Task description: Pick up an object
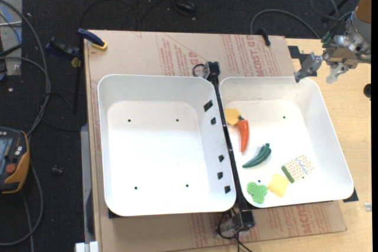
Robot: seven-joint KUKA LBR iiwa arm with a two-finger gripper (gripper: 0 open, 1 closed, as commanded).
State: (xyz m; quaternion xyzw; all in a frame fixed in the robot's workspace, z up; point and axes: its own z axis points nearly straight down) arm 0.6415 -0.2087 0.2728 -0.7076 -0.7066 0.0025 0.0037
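The gripper hangs at the upper right, just over the far right corner of the right-hand bin, its two grey fingers spread well apart with nothing between them. Everything worth grabbing lies below and to the left of it, down in that same bin. Nearest to it, well apart still, is a small orange-yellow piece against the bin's left wall, and touching that, a red chili pepper pointing downward. Further from the gripper, a dark green pepper lies slantwise just below the chili. Almost straight beneath the gripper, toward the near rim, sits a small patterned packet with a green end, and just beside it to the left a yellow block. A bright green leafy piece rests against that block at the near edge. The left-hand bin lies far off to the gripper's left.
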